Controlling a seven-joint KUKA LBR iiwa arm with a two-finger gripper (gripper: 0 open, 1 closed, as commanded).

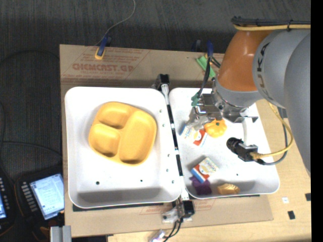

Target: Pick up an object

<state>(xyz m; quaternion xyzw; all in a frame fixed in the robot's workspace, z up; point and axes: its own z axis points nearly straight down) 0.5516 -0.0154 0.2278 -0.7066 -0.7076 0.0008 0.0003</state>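
My gripper (198,119) hangs over the upper left part of the right bin (262,178), under the arm's orange band. Just below it lie a small blue-and-white item (187,132) and a red-and-white item (200,136). A yellow-orange round toy (217,129) sits right beside the gripper, partly under the wrist. Nearer the front of the bin are a small white box with red and blue print (204,168), a purple block (203,187) and a golden-brown piece (228,188).
The left bin (81,185) holds a large yellow tray with three compartments (122,132). A black cylinder with a yellow cable (241,148) hangs from the arm over the right bin. Both bins rest on a cardboard sheet (106,67).
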